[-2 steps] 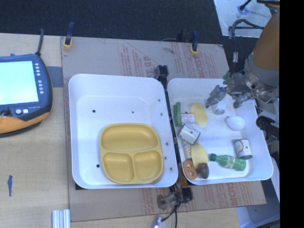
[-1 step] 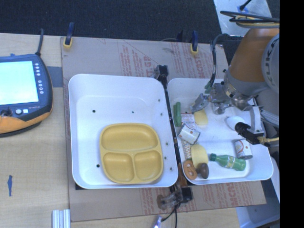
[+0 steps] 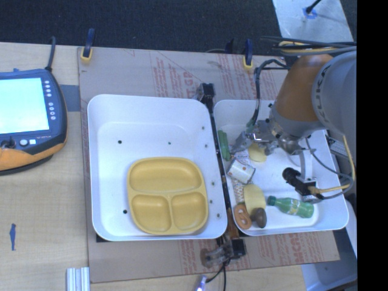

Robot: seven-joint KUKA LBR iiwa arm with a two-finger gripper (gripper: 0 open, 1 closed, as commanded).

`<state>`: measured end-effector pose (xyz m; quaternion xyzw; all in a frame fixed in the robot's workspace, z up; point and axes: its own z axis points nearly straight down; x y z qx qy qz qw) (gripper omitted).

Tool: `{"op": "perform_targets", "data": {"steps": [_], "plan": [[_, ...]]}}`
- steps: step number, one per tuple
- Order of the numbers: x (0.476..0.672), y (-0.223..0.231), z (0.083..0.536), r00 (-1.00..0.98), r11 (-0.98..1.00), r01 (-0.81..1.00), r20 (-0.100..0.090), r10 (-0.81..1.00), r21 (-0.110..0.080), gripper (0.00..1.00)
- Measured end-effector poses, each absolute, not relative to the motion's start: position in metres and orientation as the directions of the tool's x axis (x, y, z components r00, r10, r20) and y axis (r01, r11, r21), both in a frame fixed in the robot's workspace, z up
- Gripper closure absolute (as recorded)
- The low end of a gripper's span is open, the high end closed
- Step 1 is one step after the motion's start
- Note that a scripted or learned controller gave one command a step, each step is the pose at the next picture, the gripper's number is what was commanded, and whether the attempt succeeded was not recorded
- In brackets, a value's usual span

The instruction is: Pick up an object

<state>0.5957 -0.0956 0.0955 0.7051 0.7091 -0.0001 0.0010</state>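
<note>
Since the claw [image 3: 254,143] sits low in the crowded right bin [image 3: 330,222], I can't tell if it's open or shut. It could nudge the pale block [image 3: 257,154] aside, or snag the can [image 3: 240,172].

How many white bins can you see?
2. The left bin holds a yellow tray. The right bin holds small things like a green bottle, with the arm over it.

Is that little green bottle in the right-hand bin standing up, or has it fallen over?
Fallen over. The green bottle lies on its side on the floor of the right bin, its cap pointing toward the left bin.
</note>
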Motion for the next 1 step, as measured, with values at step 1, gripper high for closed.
{"op": "perform_targets", "data": {"steps": [1], "plan": [[0.642, -0.1018, 0.0926, -0.004, 0.004, 1.0, 0.0, 1.0, -0.002, 0.0]]}}
